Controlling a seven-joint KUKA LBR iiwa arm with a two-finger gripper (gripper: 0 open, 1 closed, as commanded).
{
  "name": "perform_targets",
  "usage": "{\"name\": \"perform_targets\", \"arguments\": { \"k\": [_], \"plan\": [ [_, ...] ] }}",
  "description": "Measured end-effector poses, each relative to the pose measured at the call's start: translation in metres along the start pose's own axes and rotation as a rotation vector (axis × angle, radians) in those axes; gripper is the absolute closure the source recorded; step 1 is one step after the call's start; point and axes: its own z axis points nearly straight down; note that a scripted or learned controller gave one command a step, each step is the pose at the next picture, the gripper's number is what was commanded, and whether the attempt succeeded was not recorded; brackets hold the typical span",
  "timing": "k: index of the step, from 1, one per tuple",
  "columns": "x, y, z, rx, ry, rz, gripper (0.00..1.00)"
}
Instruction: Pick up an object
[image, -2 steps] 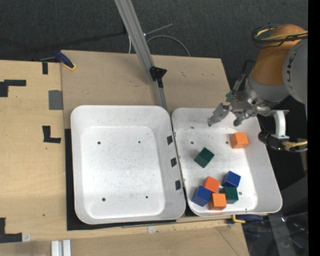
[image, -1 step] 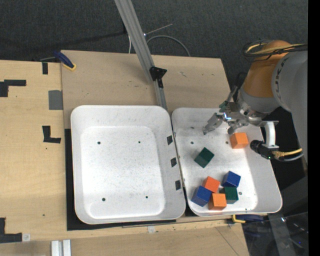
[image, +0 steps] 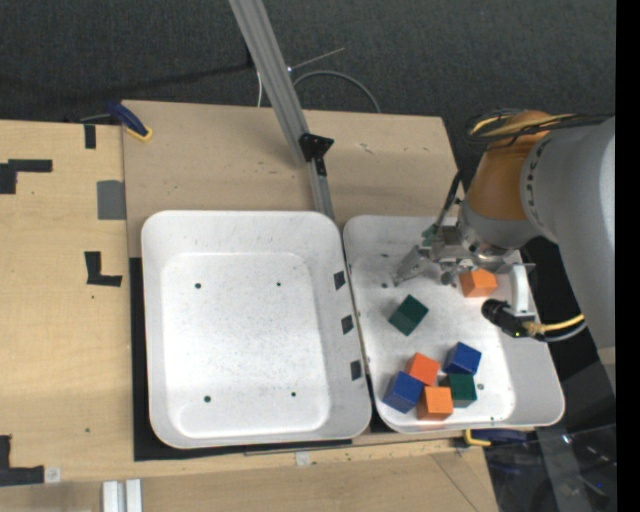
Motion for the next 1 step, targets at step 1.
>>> {"name": "perform_targets", "arguments": {
  "k": [1],
  "plan": [
    [0.0006, 0.0018, -0.0137, -0.006, 0.000, -0.001, 1.00]
  ]
}}
